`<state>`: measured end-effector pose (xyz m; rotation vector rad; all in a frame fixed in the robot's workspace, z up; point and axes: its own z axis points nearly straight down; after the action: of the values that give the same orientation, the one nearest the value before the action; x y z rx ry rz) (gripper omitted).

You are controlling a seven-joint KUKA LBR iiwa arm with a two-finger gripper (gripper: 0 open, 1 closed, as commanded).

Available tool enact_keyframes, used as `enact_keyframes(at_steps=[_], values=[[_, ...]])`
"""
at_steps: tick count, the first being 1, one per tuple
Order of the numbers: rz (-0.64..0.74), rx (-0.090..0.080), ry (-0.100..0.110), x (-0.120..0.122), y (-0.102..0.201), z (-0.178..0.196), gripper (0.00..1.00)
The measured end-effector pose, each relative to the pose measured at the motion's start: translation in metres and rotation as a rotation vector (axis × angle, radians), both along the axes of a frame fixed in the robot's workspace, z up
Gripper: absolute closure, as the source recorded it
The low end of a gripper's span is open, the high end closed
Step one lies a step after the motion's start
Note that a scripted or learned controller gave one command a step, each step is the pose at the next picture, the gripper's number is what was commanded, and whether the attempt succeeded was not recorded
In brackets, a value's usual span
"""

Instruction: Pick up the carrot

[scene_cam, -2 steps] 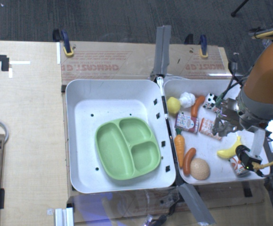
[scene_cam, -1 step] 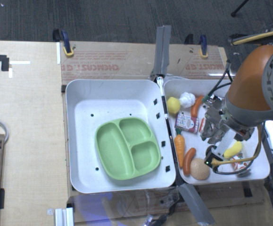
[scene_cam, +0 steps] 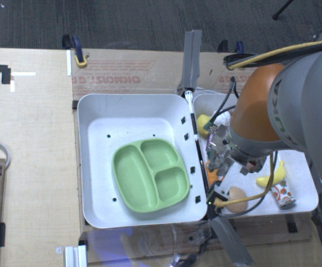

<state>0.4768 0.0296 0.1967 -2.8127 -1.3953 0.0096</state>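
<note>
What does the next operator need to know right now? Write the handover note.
Pincer: low in the right bin, by its left wall; whether it is open or shut cannot be told.
Carrot: an orange piece shows beside the pincer at that wall, mostly hidden.
Also there: banana, a tan round item. Green divided plate sits in the left bin.
Done: approach. Left: confirm the grasp, then lift.

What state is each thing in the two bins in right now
Green divided plate: flat in the left bin, nothing in it.
Carrot: lying in the right bin, partly hidden under the hand.
Banana: lying in the right bin.
Small carton: tipped on its side.
</note>
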Motion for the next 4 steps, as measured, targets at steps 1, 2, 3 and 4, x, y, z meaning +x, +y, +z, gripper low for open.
enact_keyframes(at_steps=[1, 2, 3, 4], values=[[-0.002, -0.001, 0.003, 0.001, -0.001, 0.008, 1.0], [-0.002, -0.002, 0.007, 0.001, -0.002, 0.016, 1.0], [-0.002, -0.002, 0.007, 0.001, -0.002, 0.016, 0.0], [-0.078, -0.001, -0.005, 0.001, -0.054, 0.037, 0.0]])
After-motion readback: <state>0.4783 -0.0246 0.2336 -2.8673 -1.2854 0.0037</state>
